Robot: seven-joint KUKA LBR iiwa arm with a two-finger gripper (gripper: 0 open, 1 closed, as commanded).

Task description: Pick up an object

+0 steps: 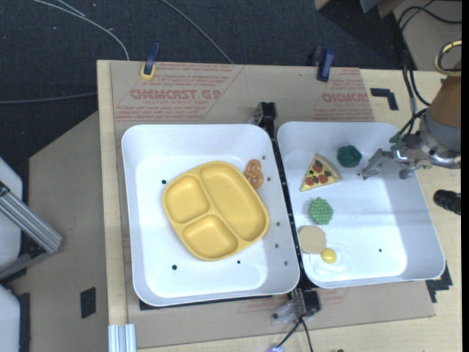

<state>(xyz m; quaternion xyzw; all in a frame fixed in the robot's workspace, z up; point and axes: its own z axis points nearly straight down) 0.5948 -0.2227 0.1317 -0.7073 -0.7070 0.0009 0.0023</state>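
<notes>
In the right bin (410,259) lie a pizza slice (320,173), a dark green lump (349,155), a bumpy light green piece (320,211), a tan round disc (312,238) and a fried egg (330,257). My gripper (388,168) hangs over the bin's upper right part, just right of the dark green lump. Its fingers are spread apart and open, with nothing between them. A small brown pretzel (254,172) lies in the left bin (146,160), beside the yellow divided plate (214,209).
The two bins touch along a black centre rail (282,196). Clamps (324,62) sit at the board's far edge. Cables (407,64) run down at the right, behind the arm (447,123). White floor shows in the right bin's lower right.
</notes>
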